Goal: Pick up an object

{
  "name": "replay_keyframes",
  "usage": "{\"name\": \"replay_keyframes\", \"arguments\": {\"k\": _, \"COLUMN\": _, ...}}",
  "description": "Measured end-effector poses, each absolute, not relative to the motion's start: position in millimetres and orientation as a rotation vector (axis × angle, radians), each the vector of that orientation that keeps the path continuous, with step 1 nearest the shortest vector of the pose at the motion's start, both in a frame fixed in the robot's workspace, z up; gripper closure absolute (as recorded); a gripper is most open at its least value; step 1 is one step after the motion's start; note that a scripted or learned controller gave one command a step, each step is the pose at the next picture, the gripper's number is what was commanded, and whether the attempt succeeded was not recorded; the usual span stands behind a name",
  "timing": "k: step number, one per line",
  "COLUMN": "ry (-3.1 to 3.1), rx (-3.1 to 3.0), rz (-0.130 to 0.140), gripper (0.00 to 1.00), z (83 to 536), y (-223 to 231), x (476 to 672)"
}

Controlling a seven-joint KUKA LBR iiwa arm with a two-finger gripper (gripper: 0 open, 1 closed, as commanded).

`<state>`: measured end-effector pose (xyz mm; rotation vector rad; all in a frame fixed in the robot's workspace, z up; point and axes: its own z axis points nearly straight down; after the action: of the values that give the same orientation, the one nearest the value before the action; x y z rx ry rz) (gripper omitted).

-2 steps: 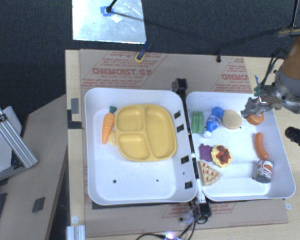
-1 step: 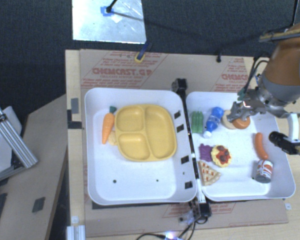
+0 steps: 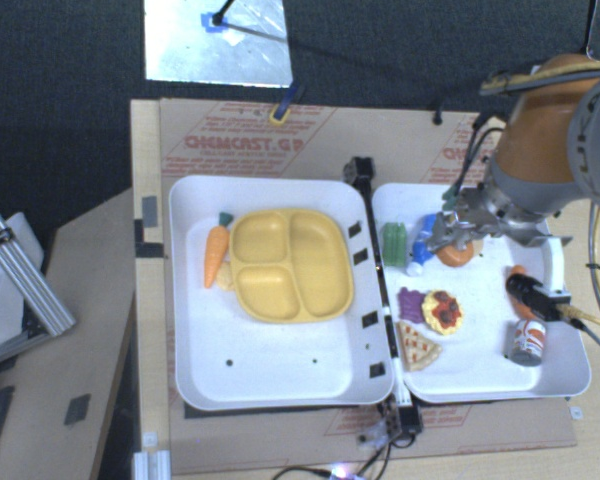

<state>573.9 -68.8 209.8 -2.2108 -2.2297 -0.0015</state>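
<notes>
Jaws (image 3: 448, 230) over orange toy (image 3: 456, 255)

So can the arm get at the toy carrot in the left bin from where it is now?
Probably yes. The carrot lies open beside the yellow tray, nothing on top of it. The gripper is over the right bin, so it must cross the divider first.

Grey arm (image 3: 590, 138) w/ orange band, black cables along it, silver metal tool (image 3: 450, 230).
</notes>
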Motion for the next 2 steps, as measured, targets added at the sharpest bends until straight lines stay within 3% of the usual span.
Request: {"name": "replay_keyframes", "arguments": {"k": 2, "ry": -2.232, "rx": -2.209, "rz": -0.003, "gripper": 1.00, "z": 232, "y": 37, "x": 553.7}}
